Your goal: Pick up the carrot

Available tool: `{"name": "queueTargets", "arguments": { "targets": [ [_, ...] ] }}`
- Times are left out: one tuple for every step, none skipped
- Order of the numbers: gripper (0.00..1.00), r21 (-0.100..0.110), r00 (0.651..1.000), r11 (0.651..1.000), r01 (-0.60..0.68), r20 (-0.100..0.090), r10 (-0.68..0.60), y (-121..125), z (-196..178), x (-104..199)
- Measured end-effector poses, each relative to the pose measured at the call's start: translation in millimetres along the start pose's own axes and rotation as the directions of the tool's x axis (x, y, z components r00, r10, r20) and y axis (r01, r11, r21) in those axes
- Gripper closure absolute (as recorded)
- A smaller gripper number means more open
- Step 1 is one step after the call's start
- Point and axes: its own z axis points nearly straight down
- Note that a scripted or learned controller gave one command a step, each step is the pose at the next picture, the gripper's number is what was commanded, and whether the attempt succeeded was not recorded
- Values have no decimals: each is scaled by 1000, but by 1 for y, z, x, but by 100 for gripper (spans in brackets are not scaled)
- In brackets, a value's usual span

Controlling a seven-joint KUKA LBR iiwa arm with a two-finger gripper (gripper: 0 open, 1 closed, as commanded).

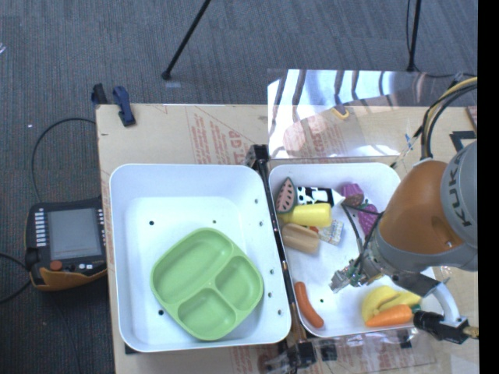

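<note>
— Carrot is seen low in the right bin, just right of the claw, pressed against a banana. How should it be approached?

— The claw should be shifted right and lowered along the carrot's length, so the banana is not caught.

— Is the claw parted?

— That cannot be told; the tips are blurred. The carrot's right end is hidden by the arm's hardware.

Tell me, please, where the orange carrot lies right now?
The tapered orange carrot lies in the right-hand shallow white bin, near its front right corner, touching the yellow banana just behind it.
</note>
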Motion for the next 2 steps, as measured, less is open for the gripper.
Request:
{"name": "queueTargets", "arguments": {
  "targets": [
    [100,-17,1000,1000,-2,3,3,31,-110,77],
    [100,-5,1000,1000,-4,-1,4,29,-116,76]
  ]
}}
